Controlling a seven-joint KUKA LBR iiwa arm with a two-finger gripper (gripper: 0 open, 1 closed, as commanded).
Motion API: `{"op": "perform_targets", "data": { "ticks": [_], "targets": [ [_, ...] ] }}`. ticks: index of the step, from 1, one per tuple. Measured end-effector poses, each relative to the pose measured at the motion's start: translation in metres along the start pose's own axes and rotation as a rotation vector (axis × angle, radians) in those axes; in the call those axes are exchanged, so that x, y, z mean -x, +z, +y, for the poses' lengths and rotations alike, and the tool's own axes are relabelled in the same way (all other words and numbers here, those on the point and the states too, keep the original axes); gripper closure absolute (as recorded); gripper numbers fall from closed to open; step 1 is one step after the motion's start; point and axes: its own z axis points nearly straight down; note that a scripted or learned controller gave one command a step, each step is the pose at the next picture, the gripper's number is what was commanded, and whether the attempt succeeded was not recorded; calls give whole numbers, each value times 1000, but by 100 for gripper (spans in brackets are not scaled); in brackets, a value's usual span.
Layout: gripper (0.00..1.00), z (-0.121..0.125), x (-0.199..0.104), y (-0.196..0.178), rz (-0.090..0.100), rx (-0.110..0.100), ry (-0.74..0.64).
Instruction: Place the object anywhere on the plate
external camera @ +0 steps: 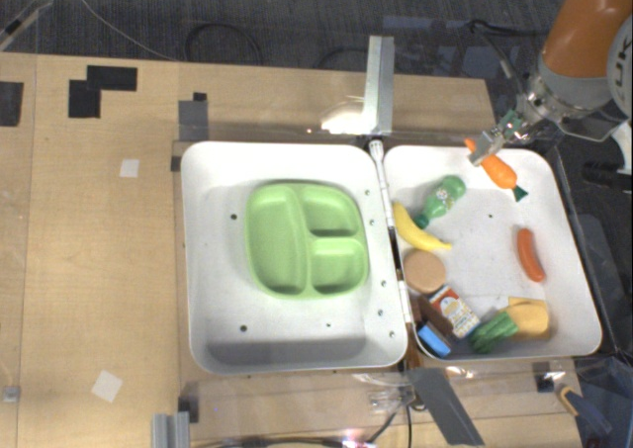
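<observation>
The wooden bench (89,268) carries two shallow white plastic bins side by side, the left bin (213,238) and the right bin (569,238), with dark carpet beyond the far edge and a cable trailing across it. The grey arm with its orange band (586,26) reaches in at the far right corner of the right bin. In the left bin lies the light green divided plastic plate (302,238), with three compartments and nothing on it. The gripper (499,139) hangs at the far rim of the right bin, and an orange toy carrot with a green tip (500,171) sits directly at its end, slanted from upper left to lower right. Whether the carrot is pinched between the fingers or merely lying on the bin floor beneath them cannot be told from here. The deciding relation is this: the plate lies to the camera's left of the gripper and somewhat nearer the camera, across the raised divider between the bins. Judged from that, any carry must clear both rims. Elsewhere in the right bin are a yellow toy banana (415,230), a green bottle (441,199), a red sausage (531,254), a tan round piece (425,271) and a cluster of small packets at the near edge.
</observation>
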Motion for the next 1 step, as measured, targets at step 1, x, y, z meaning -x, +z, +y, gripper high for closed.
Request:
{"op": "perform_targets", "data": {
  "ticks": [1],
  "targets": [
    [100, 21, -38, 44, 3, 1, -266]
  ]
}}
